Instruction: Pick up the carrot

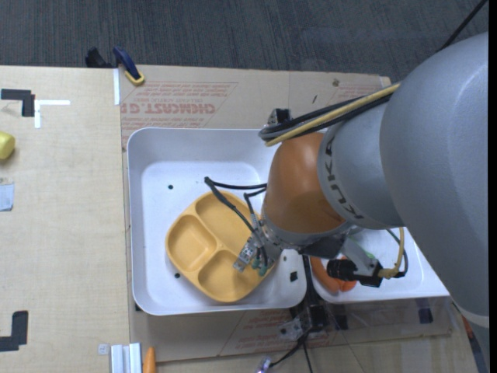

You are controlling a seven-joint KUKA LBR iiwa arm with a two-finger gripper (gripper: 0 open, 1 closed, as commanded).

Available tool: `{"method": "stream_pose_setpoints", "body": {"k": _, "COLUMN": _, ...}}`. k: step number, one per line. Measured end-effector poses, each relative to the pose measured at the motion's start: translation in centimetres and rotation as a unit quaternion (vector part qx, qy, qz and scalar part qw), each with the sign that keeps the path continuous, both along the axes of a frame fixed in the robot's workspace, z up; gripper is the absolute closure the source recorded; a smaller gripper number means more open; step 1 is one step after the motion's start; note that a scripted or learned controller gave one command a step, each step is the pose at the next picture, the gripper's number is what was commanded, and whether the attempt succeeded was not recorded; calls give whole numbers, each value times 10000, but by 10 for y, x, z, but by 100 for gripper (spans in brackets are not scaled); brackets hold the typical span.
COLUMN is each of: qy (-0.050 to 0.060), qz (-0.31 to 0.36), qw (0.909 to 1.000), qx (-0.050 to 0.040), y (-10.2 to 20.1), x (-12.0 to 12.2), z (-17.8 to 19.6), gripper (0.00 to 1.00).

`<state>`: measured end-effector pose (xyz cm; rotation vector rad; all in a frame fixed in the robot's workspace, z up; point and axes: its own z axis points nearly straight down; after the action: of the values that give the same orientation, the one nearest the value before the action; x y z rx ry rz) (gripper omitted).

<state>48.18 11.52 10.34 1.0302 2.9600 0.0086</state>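
Glossy orange carrot (335,280) beneath arm (404,162)

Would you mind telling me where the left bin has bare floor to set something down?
The left bin has bare white floor along its upper part and left side, between its walls and the yellow divided plate. Its lower right is crowded: the plate, the pincer and black cables meet there.

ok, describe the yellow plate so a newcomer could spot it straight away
Start at the left white bin. In its lower half, beside the grey arm's orange band, lies a yellow plastic divided plate, split into compartments. It is the only yellow, partitioned dish in that bin.
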Motion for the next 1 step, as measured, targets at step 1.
{"method": "stream_pose_setpoints", "body": {"k": 1, "qy": -74, "qz": 1835, "qw": 9830, "qx": -50, "y": 5, "x": 9, "z": -3, "gripper": 100}}
